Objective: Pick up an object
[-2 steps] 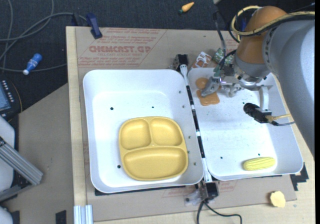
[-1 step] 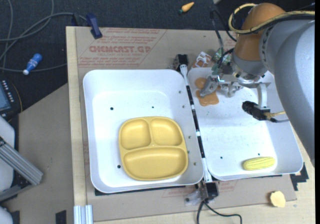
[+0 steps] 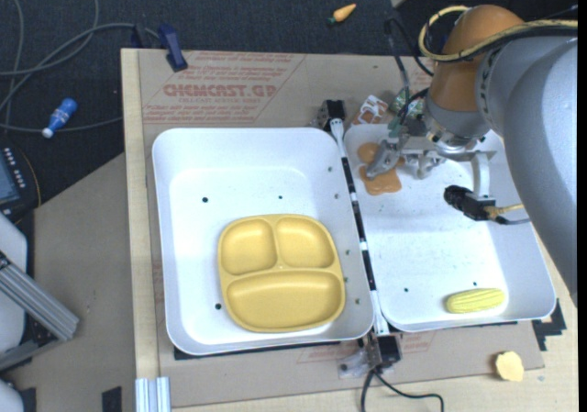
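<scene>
A flat orange-brown piece [image 3: 383, 181] lies in the back left corner of the right bin [image 3: 431, 263]. My gripper [image 3: 402, 162] hangs over that corner, open, with its left finger [image 3: 382, 157] right above the piece and nothing held between the fingers. A yellow corn cob [image 3: 474, 300] lies near the right bin's front right edge. In the left bin [image 3: 183, 172] sits a yellow divided plate [image 3: 280, 271].
A small white and red packet [image 3: 371, 109] and a black clip [image 3: 332, 112] sit on the bench behind the bins. A yellow lump [image 3: 507, 365] lies on the bench at the front right. The arm fills the space to the right.
</scene>
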